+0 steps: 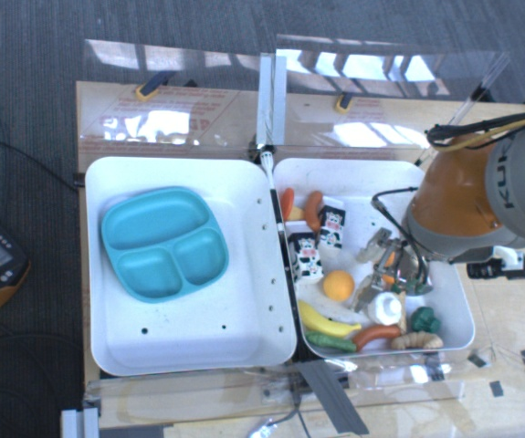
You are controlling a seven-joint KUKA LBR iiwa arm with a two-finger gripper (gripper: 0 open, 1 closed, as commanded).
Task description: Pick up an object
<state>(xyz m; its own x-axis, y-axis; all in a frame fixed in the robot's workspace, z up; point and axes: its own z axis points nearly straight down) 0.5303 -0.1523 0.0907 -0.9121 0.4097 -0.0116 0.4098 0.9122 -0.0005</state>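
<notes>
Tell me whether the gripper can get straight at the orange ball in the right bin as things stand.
Probably yes. The orange ball lies exposed on top of the pile, nothing over it, just to the view's left of the gripper. The banana and milk carton crowd its sides, which could hamper finger placement.

A: What colours sit in the two shallow white plastic bins (185,352)?

B: A turquoise three-part plastic tray (163,242) in one; a round orange ball (338,286), curved yellow banana (326,322), small green broccoli piece (424,319) and black-and-white cow-patterned cartons (308,257) in the other.

A: And the arm?

B: Grey, with an orange band (456,196).
</notes>
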